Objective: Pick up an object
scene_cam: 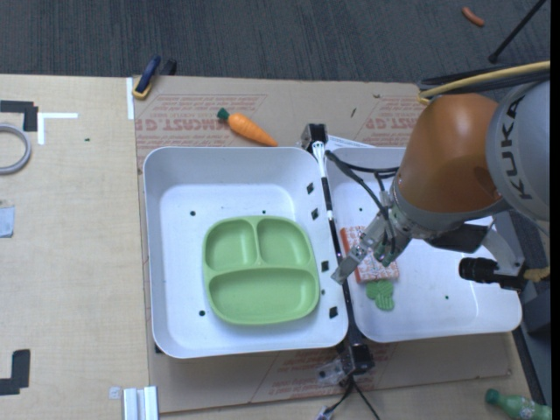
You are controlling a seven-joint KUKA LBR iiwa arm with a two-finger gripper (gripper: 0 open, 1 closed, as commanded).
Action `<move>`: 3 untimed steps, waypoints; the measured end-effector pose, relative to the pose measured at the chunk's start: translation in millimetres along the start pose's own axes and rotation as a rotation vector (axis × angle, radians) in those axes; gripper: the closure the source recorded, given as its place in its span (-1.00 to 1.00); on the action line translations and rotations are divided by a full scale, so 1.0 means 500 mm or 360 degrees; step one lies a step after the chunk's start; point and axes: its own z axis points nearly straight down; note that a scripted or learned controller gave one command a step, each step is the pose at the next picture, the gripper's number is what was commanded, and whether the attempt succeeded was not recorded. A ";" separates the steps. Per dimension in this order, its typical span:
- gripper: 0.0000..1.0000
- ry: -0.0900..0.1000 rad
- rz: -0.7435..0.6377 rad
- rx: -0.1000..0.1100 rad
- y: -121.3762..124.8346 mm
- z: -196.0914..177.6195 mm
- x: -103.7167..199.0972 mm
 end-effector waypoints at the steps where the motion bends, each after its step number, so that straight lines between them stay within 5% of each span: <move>1: -1.00 -0.0002 -0.0013 -0.0001 0.079 0.000 0.026; 2: -1.00 -0.0001 -0.0770 -0.0001 0.036 0.000 0.091; 3: -1.00 -0.0001 -0.0771 -0.0001 0.036 0.000 0.091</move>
